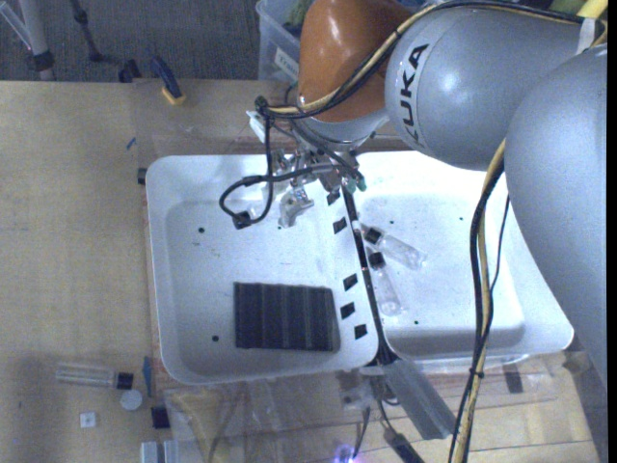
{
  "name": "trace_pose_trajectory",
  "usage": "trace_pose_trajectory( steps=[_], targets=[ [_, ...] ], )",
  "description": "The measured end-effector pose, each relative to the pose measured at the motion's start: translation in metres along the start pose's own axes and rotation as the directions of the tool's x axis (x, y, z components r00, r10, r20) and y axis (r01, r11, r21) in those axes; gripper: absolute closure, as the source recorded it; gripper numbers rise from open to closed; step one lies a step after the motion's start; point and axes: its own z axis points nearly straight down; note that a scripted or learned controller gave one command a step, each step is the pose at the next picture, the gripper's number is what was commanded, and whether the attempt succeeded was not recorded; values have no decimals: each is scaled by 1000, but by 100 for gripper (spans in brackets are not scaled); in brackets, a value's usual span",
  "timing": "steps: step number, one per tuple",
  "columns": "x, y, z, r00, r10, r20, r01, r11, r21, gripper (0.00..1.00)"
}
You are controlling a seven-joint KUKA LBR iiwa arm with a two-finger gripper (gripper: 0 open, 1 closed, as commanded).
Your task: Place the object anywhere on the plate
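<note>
Arm (482, 95): I log it filling the upper right of the frame, wrist over the back of the left bin (183, 258).

Right bin (501, 297): centre right; a clear, glassy object (395, 254) lies near its left wall.

Plate (285, 316): dark ribbed slab, lower centre of the left bin, nothing on it.

Gripper (294, 201): upper centre, well apart from the plate; I cannot tell its opening or any load.

Progress, by my judgement: placement not done; pickup and transfer both remain.
</note>
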Motion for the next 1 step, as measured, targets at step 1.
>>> trace_pose_trajectory(
  steps=[1],
  targets=[
    [-22, 59, 0, 947, -322, 7, 322, 947, 1, 100]
  ],
)
